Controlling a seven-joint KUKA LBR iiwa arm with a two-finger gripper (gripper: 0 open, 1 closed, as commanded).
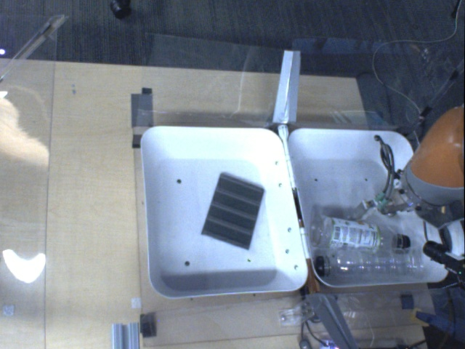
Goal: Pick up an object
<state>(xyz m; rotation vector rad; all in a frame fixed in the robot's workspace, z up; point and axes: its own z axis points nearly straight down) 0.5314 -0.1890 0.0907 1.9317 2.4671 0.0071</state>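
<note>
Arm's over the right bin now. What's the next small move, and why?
Probably ease the pincer down toward the clear bottle just below it in the right bin. Nothing is visibly held yet, and the dark ribbed block lies far off in the left bin.

Ridged pad (233, 210) in left bin (156, 195), bottles (363, 249) in right bin (327, 151)

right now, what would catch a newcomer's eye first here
The dark grey ribbed rectangular slab lies tilted, alone in the left white bin. In the right white bin, clear plastic bottles lie on their sides, with the arm's orange band looming over that bin's right edge.
</note>
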